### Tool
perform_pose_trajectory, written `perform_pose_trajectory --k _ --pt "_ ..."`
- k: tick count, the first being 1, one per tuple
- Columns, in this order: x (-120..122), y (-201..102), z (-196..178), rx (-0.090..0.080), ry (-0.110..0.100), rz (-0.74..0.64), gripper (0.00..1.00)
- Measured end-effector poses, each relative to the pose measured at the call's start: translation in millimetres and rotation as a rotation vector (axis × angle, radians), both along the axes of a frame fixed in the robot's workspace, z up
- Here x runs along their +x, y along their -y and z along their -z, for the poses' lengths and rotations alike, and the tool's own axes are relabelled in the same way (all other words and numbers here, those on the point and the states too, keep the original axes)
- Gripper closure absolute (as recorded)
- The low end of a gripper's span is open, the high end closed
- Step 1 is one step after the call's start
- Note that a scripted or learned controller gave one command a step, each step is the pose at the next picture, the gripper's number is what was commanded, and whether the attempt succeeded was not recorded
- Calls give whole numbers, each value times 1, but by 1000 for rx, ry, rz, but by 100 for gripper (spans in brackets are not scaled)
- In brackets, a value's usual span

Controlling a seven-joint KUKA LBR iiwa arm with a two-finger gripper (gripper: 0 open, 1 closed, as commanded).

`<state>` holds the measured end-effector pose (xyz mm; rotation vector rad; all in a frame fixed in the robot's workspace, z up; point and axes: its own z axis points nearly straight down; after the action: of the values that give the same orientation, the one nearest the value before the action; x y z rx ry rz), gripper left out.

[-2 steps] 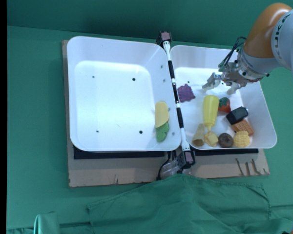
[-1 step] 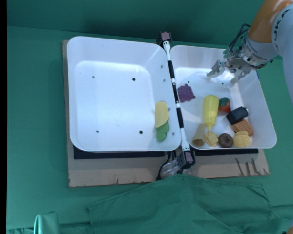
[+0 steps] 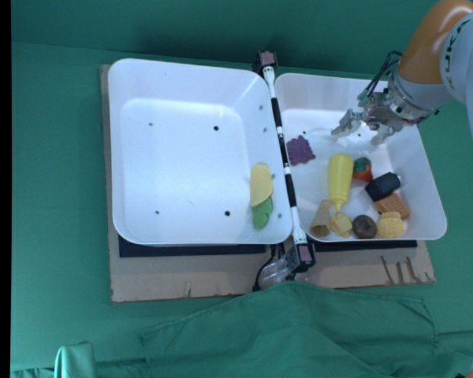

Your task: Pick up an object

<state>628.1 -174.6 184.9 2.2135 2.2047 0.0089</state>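
The right bin holds several toy foods: purple grapes, a yellow bottle, a red strawberry, a black piece, an orange waffle, a brown donut and a cone. My gripper hangs over the back of this bin, above and slightly behind the bottle and strawberry. Its fingers are spread open with nothing between them.
In the left bin, a yellow slice and a green piece lie against the right wall. A black-and-white divider bar runs between the bins. Green cloth is bunched up in front of the bench.
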Motion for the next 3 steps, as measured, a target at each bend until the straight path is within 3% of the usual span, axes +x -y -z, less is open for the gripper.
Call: perform_pose_trajectory --k 1,2,3 --pt "-46 5 -1 1 3 0 0" --pt "12 8 1 2 -3 -3 0" --pt "-48 15 0 1 2 1 0"
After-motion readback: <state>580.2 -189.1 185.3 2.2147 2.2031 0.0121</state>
